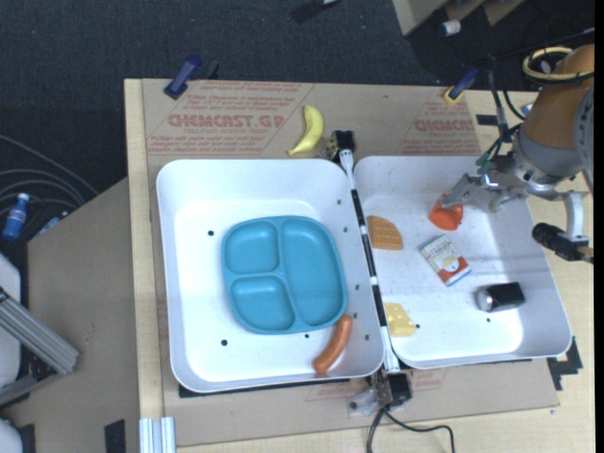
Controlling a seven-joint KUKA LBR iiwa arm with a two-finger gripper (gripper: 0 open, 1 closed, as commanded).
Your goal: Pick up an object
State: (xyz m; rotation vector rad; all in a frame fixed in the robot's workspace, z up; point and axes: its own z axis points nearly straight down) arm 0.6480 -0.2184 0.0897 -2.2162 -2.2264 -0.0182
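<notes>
White plastic, two shallow bins side by side on the counter (236,121). In the left bin (189,196): a blue divided plate (283,274) lying flat near the middle, and a sausage (332,344) at the plate's lower right corner, close to the divider. In the right bin (528,328): an orange-red object (446,217) toward the far side, a tan bread-like piece (384,233) against the left wall, a small printed carton (444,259) near the centre, a yellow cheese-like wedge (399,319) at the near left, and a dark block with a grey end (499,296) toward the near right.

Jaws (469,192) hanging low over the far part of the right bin, just beside and above the orange-red object; tips blurred, so cannot tell how far apart, nor whether touching the object. Nothing seen between them. Grey arm (552,135) reaching in from the right.

Brown board with red lettering for the counter top, dark carpet (94,26) beyond. A yellow banana (308,130) outside the bins on the board, just behind the left bin's far right corner. Blue clamps (184,75) at the board's far corners. Cables (38,187) on the floor at left.
</notes>
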